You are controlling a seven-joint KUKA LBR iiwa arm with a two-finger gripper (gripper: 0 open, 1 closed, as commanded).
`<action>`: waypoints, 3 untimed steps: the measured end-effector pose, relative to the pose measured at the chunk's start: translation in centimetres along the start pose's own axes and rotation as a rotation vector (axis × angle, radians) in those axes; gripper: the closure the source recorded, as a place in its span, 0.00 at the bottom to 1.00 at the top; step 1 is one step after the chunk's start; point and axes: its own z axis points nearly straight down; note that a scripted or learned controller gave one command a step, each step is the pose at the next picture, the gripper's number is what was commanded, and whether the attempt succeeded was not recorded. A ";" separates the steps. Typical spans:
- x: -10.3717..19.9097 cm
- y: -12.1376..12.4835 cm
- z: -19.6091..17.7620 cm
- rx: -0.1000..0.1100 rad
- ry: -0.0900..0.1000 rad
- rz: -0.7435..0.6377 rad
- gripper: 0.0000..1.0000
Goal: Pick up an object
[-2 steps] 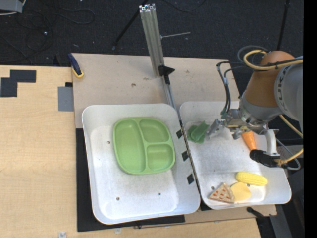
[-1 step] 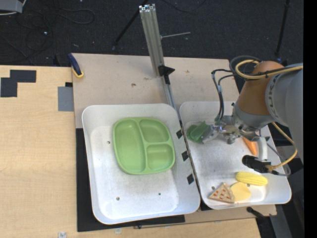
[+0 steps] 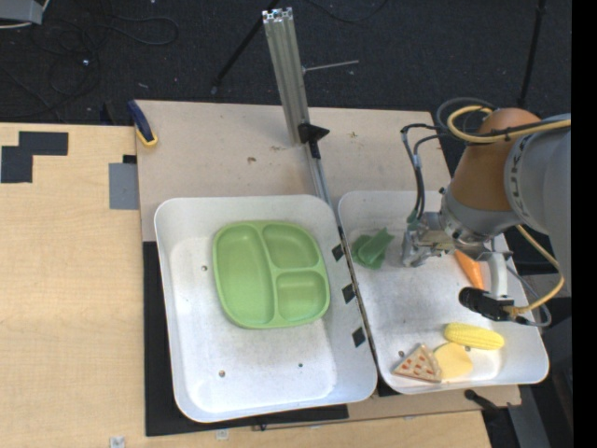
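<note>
Triangular pizza-slice toy point(image 3: 417, 365) lies at right white bin's point(image 3: 396, 297) front; gripper point(image 3: 420, 250) (finger state indiscernible) hovers beside crumpled green object point(image 3: 373, 248).

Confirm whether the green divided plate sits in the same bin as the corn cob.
No: the green divided plate lies in the left bin, while the corn cob lies in the right bin.

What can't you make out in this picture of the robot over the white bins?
- The hand, camera view: too small and dark to tell whether it is open or shut.
- Orange carrot-like piece: partly covered by the arm and cables.
- Green item near the right bin's left wall: too small to identify.
</note>
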 end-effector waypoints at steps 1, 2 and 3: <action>0.0 0.6 -4.4 0.004 -0.003 -0.002 1.00; -0.8 0.2 -9.8 0.003 -0.003 0.001 1.00; -0.8 0.2 -11.1 0.006 -0.002 -0.001 1.00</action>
